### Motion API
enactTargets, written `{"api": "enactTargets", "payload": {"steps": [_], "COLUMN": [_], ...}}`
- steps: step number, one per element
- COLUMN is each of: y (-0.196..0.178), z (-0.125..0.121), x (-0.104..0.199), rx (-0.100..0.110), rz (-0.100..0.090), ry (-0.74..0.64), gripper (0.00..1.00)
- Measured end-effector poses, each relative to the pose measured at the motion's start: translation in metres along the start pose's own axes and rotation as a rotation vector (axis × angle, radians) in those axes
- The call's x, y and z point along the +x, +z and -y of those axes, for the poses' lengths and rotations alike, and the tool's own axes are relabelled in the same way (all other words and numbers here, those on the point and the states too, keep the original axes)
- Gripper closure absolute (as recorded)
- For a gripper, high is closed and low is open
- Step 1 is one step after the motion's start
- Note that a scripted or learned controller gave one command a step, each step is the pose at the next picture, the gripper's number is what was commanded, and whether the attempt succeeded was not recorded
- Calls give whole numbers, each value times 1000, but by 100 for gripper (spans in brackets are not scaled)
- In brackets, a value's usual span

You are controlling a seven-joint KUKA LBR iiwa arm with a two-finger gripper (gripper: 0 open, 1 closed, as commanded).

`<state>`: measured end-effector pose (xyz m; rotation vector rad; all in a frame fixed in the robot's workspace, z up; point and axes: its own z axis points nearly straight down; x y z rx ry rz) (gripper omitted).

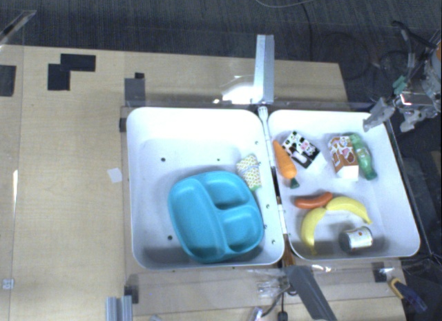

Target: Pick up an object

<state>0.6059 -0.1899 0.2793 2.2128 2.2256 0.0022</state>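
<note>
My gripper (395, 109) sits at the far right, above the back right corner of the right bin (407, 209), and nothing shows between its parts. In that bin lie an orange carrot (284, 161), a black-and-white patterned toy (301, 149), a small printed carton (342, 155) and a green bottle (363, 157). Toward the front are a red sausage (313, 200), a yellow banana (330, 215) and a small metal can (357, 239). All of them rest on the bin floor, well apart from the gripper.
The left bin (148, 174) holds a blue divided plate (215, 217) and a small yellow patterned item (249, 170) against the shared wall. A metal post (264, 64) stands behind the bins. Cables and hardware (418, 57) crowd the far right.
</note>
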Motion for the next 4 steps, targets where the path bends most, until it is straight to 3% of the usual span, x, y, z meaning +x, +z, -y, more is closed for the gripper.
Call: {"api": "enactTargets", "payload": {"steps": [1,2,3,4], "y": [117,182,169,62], "z": [-30,-34,-36,-52], "x": [0,22,23,108], "rx": [0,-6,-13,-5], "rz": [0,1,3,0], "ry": [-118,-199,-202,-123], "gripper": [0,0,100,100]}}
